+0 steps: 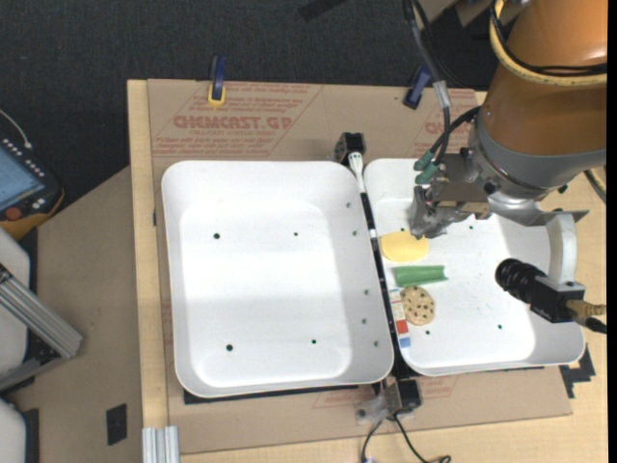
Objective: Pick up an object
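Observation:
The gripper (424, 228) hangs low in the right bin (501, 350), just above the far edge of a yellow rounded object (404, 249). In front of the yellow object lies a green flat piece (420, 275), and nearer still a round speckled cookie-like object (418, 306). A small red and blue item (402, 333) lies by the bin's left wall. The arm's grey wrist and orange band cover the bin's far right part.
The left bin (270, 268) sits beside the right one, with a black divider rail (371, 249) between them. A black cylindrical fixture (530, 287) sticks out over the right bin's right side. Cardboard (241, 114) underlies both bins.

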`<state>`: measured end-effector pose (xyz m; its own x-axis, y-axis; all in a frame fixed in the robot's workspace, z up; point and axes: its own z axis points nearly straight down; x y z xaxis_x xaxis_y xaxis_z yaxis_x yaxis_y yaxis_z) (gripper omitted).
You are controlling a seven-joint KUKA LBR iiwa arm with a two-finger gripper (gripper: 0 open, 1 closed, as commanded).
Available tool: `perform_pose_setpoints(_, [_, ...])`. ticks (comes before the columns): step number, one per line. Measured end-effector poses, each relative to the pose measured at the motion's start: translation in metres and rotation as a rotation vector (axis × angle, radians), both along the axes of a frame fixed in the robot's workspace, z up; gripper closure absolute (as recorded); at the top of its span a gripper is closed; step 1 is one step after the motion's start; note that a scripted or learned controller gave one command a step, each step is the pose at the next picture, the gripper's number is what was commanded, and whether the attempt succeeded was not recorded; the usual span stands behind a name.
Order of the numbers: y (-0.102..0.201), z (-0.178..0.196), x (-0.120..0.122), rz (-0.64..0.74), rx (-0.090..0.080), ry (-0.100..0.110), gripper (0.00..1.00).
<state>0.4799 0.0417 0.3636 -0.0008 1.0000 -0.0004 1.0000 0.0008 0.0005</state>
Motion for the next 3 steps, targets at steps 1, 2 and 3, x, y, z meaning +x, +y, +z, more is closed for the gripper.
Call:
perform_pose_setpoints(1, [0.000, 0.010, 0.001, 0.001, -0.001, -0.002, 1.00])
perform_pose_setpoints(2, [0.001, 0.020, 0.001, 0.001, -0.001, -0.004, 1.00])
perform_pose_setpoints(3, [-0.067, -0.038, 0.007, -0.008, -0.001, 0.007, 1.00])
